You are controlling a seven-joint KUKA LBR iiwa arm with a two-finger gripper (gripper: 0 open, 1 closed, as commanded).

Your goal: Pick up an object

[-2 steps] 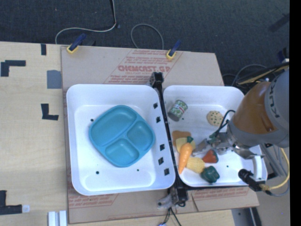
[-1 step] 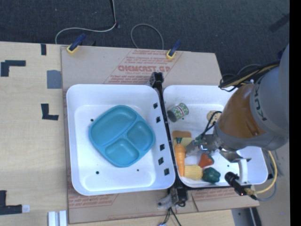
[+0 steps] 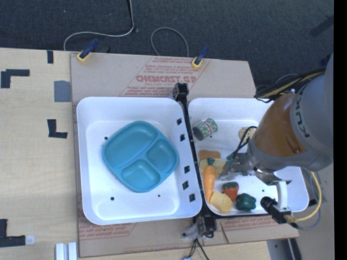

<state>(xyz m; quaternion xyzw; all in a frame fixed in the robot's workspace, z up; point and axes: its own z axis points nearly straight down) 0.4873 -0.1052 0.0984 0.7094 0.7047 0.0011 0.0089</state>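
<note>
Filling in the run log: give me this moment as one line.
arm: over right bin | end effector: low beside carrot | grasp: not confirmed | left bin: blue tray

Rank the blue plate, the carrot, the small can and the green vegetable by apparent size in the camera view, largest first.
1. Blue plate
2. Carrot
3. Small can and green vegetable: they look alike in size, so no ranking between them.

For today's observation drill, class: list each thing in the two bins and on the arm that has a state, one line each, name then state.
blue tray: right way up, compartments bare, in the left bin.
green can: lying on its side in the right bin.
carrot: lying flat, lengthwise.
gripper: low over the right bin, beside the carrot.
</note>
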